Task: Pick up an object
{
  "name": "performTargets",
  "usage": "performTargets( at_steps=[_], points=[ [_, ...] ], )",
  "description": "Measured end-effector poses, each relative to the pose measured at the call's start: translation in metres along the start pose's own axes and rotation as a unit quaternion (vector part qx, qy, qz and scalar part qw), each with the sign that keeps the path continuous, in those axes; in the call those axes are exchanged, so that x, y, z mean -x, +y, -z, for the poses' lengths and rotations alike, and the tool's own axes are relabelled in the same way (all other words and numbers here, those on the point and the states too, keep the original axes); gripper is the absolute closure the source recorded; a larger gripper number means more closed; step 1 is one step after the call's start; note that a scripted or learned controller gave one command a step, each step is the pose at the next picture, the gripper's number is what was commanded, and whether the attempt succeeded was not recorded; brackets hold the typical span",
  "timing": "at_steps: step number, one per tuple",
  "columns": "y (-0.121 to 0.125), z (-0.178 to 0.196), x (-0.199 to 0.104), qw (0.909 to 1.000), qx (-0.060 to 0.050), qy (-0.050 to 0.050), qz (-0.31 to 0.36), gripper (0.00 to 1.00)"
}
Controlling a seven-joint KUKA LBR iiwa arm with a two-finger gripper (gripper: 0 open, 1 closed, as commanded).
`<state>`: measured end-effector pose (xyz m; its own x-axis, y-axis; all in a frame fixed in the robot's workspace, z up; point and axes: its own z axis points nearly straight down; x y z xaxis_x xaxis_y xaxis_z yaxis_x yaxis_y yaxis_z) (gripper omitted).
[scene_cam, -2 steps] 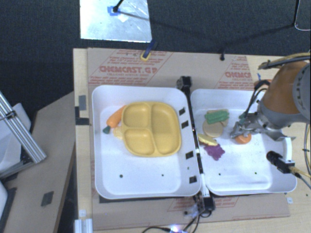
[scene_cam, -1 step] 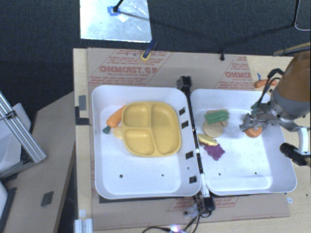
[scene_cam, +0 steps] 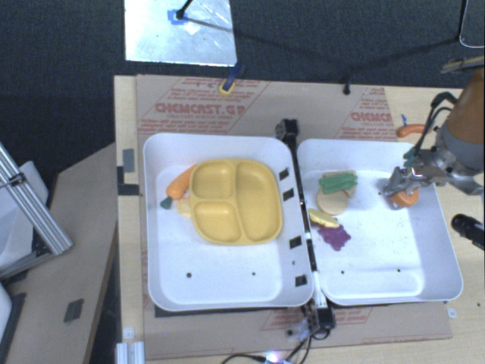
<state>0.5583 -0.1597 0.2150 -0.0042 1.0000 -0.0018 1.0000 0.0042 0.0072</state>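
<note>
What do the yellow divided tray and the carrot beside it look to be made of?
Yellow tray: likely molded plastic, with a smooth, slightly glossy, uniform color. Carrot: probably toy plastic or rubber, with a flat, even orange; too small to tell for certain.

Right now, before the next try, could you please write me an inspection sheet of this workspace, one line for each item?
Surface: bench with printed board under two white bins, left bin and right bin, side by side.
Job's things: in the right bin a green piece, tan disc, yellow piece, purple piece and orange piece.
Clutter: yellow divided plate in the left bin, carrot at its left edge.
End effector: end effector low over the orange piece at the right bin's far right; a hold cannot be confirmed.
Cables: black cables at the near edge.
Surroundings: dark floor, metal sheet behind the bench.
</note>
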Motion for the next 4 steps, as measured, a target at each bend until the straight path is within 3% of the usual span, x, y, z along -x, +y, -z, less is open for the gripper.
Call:
performTargets(
  at_steps=[1,4],
  points=[
    [0.001,0.010,0.000,1.0000,-0.002,0.000,0.000,1.00],
    [-0.034,0.021,-0.152,1.0000,-0.003,0.002,0.003,1.00]
  ],
)
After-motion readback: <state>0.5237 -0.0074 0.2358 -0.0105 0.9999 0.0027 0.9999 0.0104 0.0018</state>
